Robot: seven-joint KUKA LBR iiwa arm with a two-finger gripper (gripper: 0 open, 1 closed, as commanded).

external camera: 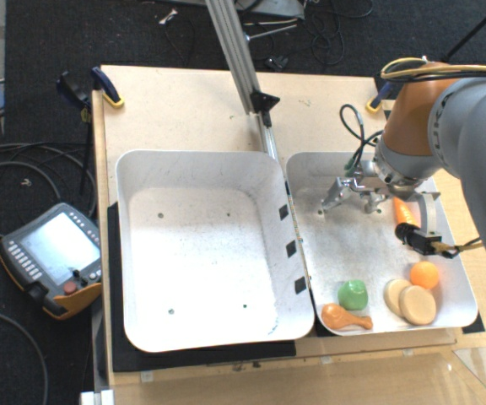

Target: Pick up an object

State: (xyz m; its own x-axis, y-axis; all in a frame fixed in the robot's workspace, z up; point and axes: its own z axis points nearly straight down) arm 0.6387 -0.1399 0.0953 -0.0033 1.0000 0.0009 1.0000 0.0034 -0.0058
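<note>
A: Right, status on the arm [445,125]?

B: Reaches in from the right, orange band above the wrist, hanging over the back half of the right bin [344,243]. Gripper [350,194] sits low over the bin floor, near the middle rear.

A: Fingers?

B: Metal parts splay out to the left, but I cannot tell whether the fingers are wide or narrow from this slant. Nothing visible between them.

A: Where are the objects?

B: All in the right bin, none near the gripper. Along the front wall: an orange pear-shaped thing [345,316] lying flat, a green ball [353,294] just behind it, and two tan discs [412,301] overlapping near the front right corner. An orange ball [425,275] sits just behind the discs. Further back by the right wall, an orange carrot-like piece [405,211] lies beside the wrist, partly hidden by it.

A: Left bin?

B: Left bin [201,243] is white, floor speckled, touching the right bin along the shared edge. Both sit on the counter [184,108].

A: Anything else around?

B: Pendant with a screen [53,256] on the floor to the left, cables around it.
</note>
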